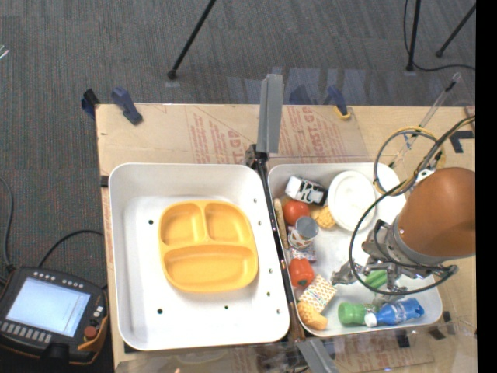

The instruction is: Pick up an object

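The right bin (342, 171) holds several small objects. Among them are a white round lid (353, 199), a white and black item (305, 190), a red tomato-like ball (296, 211), a grey can (304, 231) and a red piece (301, 271). A patterned packet (317, 292) lies near the front, and a green and blue bottle (380, 314) lies along the front wall. My gripper (371, 275) hangs low over the right half of this bin, just above the bottle. A green object (378, 279) shows right at the gripper. Whether it is held is hidden by the wrist.
The left bin (128, 208) contains a yellow divided plate (208, 245). A grey post (269, 119) stands behind the seam between the bins. Cables (404, 142) loop off the arm at the right. A teach pendant (50, 311) lies on the floor at lower left.
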`<state>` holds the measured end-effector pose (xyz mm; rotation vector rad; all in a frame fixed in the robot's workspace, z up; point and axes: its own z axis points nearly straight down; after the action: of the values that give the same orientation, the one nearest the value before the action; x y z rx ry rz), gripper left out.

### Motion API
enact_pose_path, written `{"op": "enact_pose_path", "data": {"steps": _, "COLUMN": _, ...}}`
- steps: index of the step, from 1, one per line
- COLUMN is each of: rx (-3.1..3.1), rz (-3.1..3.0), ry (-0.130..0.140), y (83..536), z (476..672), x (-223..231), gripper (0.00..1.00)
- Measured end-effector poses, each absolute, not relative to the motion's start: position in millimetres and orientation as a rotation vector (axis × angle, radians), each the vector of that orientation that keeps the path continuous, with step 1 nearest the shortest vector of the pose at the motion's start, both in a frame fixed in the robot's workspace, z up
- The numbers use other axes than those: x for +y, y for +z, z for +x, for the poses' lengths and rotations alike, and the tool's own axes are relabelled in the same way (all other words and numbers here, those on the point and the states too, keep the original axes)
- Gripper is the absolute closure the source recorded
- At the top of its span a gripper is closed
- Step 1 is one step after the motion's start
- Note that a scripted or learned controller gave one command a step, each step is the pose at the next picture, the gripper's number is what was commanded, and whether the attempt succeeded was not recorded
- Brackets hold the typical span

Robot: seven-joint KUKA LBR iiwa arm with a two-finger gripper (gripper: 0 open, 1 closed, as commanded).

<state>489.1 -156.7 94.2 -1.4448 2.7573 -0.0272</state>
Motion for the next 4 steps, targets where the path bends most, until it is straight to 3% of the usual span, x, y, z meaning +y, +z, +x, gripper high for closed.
{"op": "enact_pose_path", "data": {"steps": 1, "rx": 2.764, "rz": -1.453, "ry": -0.011, "y": 102, "z": 487.2, "x": -153, "gripper": 1.0}}
{"op": "enact_pose_path", "data": {"steps": 2, "rx": 2.786, "rz": -1.444, "ry": -0.006, "y": 89, "z": 477.9, "x": -112, "gripper": 1.0}}
{"op": "enact_pose_path", "data": {"steps": 3, "rx": 2.883, "rz": -1.248, "ry": 0.005, "y": 87, "z": 503.5, "x": -86, "gripper": 1.0}}
{"op": "enact_pose_path", "data": {"steps": 4, "rx": 2.872, "rz": -1.244, "ry": -0.006, "y": 90, "z": 507.4, "x": -86, "gripper": 0.0}}
